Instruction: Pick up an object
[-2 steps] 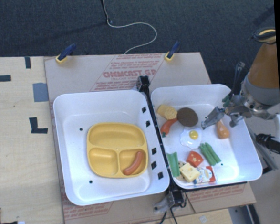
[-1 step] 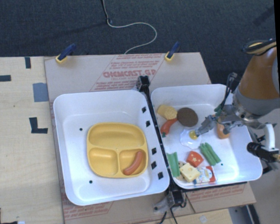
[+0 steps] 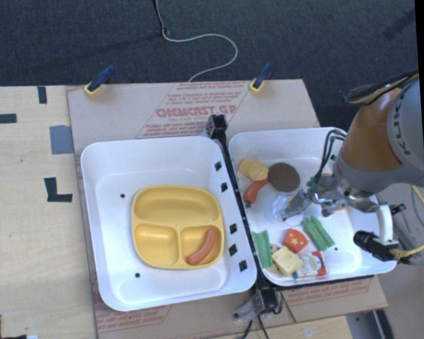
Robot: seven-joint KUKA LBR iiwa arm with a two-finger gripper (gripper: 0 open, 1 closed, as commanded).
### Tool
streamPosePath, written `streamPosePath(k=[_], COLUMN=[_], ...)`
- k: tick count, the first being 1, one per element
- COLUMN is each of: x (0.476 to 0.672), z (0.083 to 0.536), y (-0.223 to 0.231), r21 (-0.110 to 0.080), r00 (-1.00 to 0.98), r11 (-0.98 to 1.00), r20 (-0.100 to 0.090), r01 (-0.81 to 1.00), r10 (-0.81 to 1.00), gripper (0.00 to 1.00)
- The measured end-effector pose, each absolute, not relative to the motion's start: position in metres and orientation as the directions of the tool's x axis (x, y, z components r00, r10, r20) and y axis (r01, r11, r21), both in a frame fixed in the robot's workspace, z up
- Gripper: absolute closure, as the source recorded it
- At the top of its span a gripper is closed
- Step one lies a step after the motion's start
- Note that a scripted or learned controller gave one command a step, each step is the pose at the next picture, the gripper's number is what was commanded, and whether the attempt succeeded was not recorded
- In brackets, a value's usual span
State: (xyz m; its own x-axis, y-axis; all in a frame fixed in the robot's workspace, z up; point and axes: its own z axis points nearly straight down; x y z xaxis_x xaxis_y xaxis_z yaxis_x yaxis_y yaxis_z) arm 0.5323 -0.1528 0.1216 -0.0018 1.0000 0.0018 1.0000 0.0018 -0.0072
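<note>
The right bin [image 3: 349, 264] holds several toy foods: a yellow round piece [image 3: 253, 169], a brown disc [image 3: 283, 176], an orange-red sausage [image 3: 253, 191], a green bean strip [image 3: 262, 247], a green pod [image 3: 318, 231], a red piece [image 3: 295, 240] and a yellow cheese block [image 3: 285, 259]. My gripper [image 3: 296, 207] hangs low over the middle of this bin, just below the brown disc and left of the green pod. Nothing is visible between its fingers. In the left bin, a yellow divided plate [image 3: 169, 226] carries a sausage [image 3: 203, 246] in its lower right compartment.
The left bin [image 3: 106, 209] is bare white around the plate. A black divider [image 3: 232, 200] runs between the bins. Both stand on a cardboard sheet [image 3: 186, 109] clipped to the wooden bench. The arm's orange band [image 3: 372, 136] looms over the right bin's right edge.
</note>
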Motion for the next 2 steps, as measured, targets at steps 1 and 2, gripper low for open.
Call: streamPosePath(k=[1,2], x=[0.532,0.532], z=[0.082,0.095], y=[-0.152,-0.152], r21=[-0.002,0.0], r00=[-0.002,-0.002], r11=[0.002,0.002], r20=[-0.001,-0.001], r01=[1.0,1.0], r10=[1.0,1.0], gripper=[0.0,1.0])
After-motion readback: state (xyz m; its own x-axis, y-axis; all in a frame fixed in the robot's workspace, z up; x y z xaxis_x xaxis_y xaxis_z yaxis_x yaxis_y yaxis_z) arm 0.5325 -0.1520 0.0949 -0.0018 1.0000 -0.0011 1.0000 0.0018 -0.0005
